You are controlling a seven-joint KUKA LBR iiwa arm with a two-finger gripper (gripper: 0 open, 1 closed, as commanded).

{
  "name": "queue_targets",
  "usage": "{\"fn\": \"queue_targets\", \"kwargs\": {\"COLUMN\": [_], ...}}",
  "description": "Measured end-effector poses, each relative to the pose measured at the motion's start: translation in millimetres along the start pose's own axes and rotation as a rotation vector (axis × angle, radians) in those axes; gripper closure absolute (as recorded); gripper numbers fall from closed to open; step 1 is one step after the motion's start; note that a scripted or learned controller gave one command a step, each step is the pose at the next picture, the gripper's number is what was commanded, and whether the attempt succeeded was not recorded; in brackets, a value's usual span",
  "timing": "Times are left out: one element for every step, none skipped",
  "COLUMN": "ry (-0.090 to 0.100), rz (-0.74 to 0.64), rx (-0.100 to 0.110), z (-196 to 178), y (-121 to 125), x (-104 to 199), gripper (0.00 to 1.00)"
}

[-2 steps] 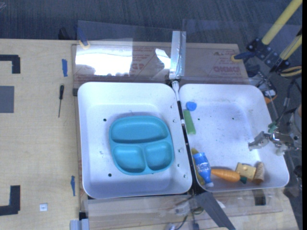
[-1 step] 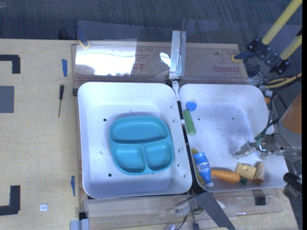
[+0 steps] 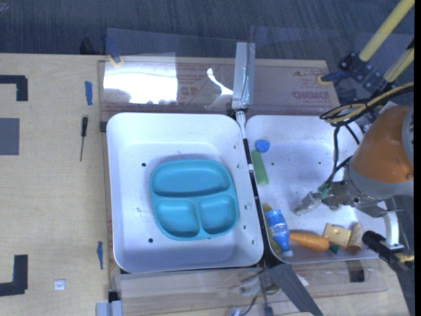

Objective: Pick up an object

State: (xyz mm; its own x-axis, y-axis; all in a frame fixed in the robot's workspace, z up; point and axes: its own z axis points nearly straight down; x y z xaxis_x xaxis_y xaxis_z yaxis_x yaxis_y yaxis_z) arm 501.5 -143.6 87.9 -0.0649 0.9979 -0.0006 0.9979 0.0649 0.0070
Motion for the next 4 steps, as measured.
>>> {"fn": "queue_targets", "kwargs": {"ry": [-0.002, -0.003, -0.004, -0.003], "rz": [0.073, 0.065, 0.065, 0.066], "rx": [-0.002, -0.002, -0.007, -0.005], "z": [0, 0, -12, -11], "y": [-19, -18, -16, -17], "x": [10, 26, 26, 27], "gripper": [0.00, 0.00, 1.00, 0.00]}}
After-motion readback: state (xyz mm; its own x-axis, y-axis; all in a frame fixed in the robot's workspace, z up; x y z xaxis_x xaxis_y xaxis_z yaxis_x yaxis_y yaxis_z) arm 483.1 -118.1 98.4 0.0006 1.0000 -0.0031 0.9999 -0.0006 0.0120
